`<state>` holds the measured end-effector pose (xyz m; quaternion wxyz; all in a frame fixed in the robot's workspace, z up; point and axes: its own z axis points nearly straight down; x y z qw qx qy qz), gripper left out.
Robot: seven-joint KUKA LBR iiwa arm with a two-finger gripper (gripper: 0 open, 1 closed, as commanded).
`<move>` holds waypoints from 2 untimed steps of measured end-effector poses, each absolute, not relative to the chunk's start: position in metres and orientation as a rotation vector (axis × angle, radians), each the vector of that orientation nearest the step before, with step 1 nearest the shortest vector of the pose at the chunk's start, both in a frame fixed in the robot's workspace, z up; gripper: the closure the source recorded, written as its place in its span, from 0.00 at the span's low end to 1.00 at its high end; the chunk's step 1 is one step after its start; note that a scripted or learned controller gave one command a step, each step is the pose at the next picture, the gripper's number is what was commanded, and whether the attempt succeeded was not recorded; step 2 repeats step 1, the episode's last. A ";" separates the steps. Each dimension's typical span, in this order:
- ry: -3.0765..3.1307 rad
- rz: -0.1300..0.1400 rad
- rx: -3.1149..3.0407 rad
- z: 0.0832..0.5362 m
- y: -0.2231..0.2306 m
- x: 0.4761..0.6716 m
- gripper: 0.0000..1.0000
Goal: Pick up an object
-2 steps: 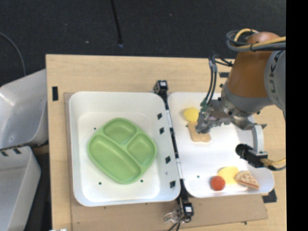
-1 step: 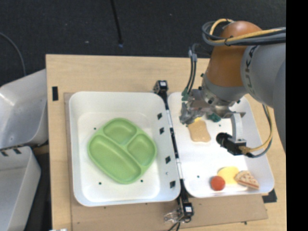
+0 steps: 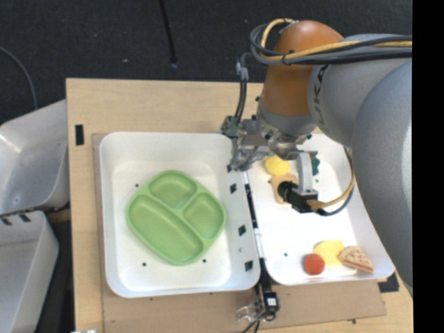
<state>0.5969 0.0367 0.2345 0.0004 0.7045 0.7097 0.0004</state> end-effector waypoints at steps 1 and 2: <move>2.229 0.004 2.213 0.244 0.077 0.618 1.00; 2.229 0.004 2.213 0.244 0.077 0.618 1.00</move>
